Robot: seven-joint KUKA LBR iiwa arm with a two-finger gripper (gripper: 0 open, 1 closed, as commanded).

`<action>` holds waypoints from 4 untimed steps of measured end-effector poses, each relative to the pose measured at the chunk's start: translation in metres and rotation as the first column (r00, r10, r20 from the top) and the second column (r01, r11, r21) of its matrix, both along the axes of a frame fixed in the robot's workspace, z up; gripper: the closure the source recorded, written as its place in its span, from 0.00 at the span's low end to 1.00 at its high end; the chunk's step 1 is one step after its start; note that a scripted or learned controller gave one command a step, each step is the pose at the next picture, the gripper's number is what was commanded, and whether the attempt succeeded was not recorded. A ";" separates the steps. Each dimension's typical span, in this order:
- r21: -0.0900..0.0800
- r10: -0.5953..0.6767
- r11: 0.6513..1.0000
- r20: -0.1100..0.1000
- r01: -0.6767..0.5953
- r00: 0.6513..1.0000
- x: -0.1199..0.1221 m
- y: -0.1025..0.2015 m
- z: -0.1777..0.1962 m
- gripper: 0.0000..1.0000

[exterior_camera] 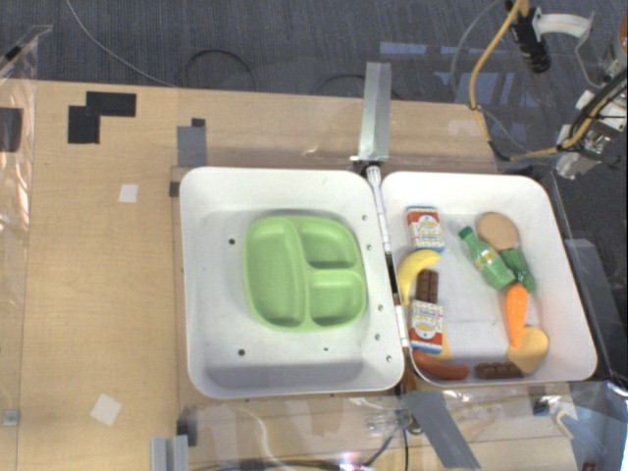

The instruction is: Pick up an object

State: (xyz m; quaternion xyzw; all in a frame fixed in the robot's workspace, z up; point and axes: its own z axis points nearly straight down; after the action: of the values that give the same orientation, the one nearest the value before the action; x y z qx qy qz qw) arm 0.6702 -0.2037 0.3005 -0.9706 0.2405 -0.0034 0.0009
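Worktop [98, 292]: pale wood surface carrying two shallow white bins side by side, with black tape patches near its far left corner.
Left bin [211, 361]: holds a green divided plate [302, 271], lying flat near the middle, with one large compartment on the left and two smaller ones on the right.
Right bin [559, 263]: holds all the small toy food items.
Cans: one small can with a red and white label [424, 229] lies near the far left of the right bin; a second similar can [427, 326] lies nearer the front, along the left wall.
Banana [416, 268]: yellow, curved, between the two cans, touching the chocolate bar [427, 285] that lies just beside it.
Sausage [442, 368]: reddish brown, at the front edge of the right bin, just below the second can.
Green bottle [487, 256]: tilted, in the middle right part of the bin, beside a tan round piece [497, 230] that looks like a bread or potato.
Carrot [516, 312]: orange with a green top, pointing toward the front, its tip near a pale yellow rounded item [531, 346].
Dark brown piece [498, 370]: small, at the front edge, next to the yellow item.
Arm [589, 116]: only cables and part of the hardware are seen at the upper right, beyond the far right corner of the right bin, well apart from every item.
End effector: I cannot tell whether it is open or closed.
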 end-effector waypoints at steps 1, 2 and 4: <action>0.001 0.009 1.000 0.006 -0.009 1.000 0.002 0.004 0.013 1.00; 0.001 0.018 1.000 0.012 -0.018 1.000 0.004 0.008 0.026 1.00; 0.002 0.033 0.999 0.021 -0.033 0.999 0.008 0.015 0.051 1.00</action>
State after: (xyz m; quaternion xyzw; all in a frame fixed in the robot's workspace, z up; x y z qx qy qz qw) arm 0.6782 -0.1883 0.3517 -0.9743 0.2247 -0.0135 0.0048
